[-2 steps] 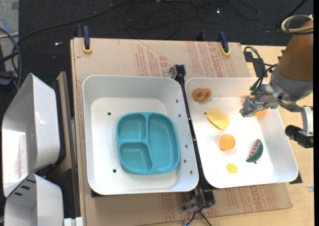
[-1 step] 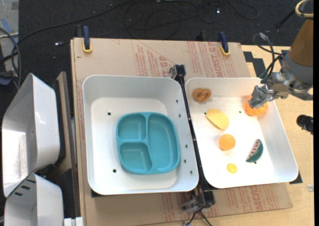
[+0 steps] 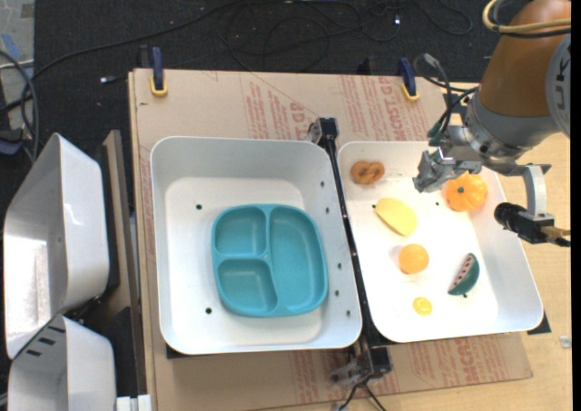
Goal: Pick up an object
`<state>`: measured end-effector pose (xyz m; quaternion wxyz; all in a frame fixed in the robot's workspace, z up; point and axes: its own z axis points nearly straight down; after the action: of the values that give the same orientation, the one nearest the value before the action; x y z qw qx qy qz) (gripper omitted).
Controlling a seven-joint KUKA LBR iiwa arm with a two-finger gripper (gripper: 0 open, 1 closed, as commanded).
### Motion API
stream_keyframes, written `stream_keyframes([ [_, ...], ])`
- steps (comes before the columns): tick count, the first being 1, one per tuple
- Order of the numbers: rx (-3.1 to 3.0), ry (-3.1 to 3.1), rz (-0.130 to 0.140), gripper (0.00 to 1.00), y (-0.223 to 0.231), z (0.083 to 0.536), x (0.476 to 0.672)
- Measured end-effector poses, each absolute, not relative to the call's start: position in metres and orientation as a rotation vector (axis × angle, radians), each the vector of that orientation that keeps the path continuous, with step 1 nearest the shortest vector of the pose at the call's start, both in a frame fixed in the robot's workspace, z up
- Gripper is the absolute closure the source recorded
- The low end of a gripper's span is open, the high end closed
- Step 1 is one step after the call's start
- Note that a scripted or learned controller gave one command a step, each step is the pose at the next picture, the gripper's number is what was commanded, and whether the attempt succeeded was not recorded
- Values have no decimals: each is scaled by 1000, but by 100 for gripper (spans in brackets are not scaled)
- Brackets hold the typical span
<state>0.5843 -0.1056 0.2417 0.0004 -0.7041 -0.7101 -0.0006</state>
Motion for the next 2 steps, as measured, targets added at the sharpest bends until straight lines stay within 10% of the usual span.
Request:
stream_keyframes([
  [2,-2213,-2231,-4,100,-6,252,611],
])
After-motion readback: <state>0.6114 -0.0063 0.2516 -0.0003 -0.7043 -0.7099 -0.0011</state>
